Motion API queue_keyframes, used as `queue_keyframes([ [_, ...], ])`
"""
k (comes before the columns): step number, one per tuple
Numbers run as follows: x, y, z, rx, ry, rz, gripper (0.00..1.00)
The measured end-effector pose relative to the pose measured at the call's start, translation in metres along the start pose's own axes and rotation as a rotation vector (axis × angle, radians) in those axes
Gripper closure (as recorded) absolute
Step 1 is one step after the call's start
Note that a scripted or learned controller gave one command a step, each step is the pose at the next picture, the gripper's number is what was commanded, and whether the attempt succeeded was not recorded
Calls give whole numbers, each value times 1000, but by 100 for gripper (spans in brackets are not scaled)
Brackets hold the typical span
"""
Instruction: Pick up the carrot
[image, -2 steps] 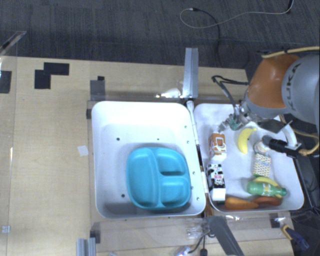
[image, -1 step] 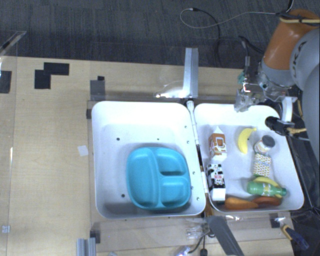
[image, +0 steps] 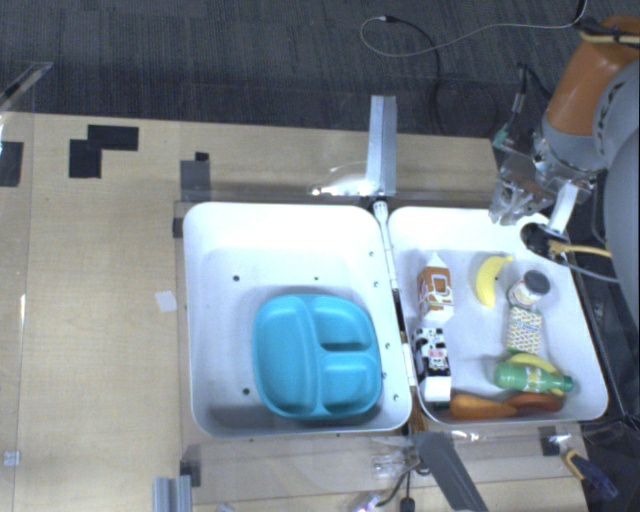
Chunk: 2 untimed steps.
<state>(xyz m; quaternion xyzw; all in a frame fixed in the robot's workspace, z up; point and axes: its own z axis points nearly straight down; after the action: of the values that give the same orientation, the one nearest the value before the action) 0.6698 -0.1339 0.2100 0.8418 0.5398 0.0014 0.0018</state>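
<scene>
A: At six o'clock in the right bin (image: 590, 330), the carrot (image: 488, 405) lies along the front wall, touching the green bottle (image: 532, 375).

B: The hand (image: 512, 205) hovers at twelve, holding nothing; its spread, can't tell. Risk: grabbing the bottle instead.

A robotics lab: a pale wood worktop (image: 90, 330) bears two white bins (image: 200, 300) clamped by metal brackets (image: 383, 145), with black marker patches (image: 100, 148) at 10 o'clock. At 1 o'clock, loose cables (image: 420, 40) trail over dark carpet (image: 200, 50) beside the grey-and-orange arm (image: 590, 90).
</scene>
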Motion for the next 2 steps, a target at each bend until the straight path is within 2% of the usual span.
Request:
queue_keyframes([
  [1, -19, 9, 8, 0, 0, 149, 100],
  [2, -27, 12, 84, 3, -1, 443, 100],
])
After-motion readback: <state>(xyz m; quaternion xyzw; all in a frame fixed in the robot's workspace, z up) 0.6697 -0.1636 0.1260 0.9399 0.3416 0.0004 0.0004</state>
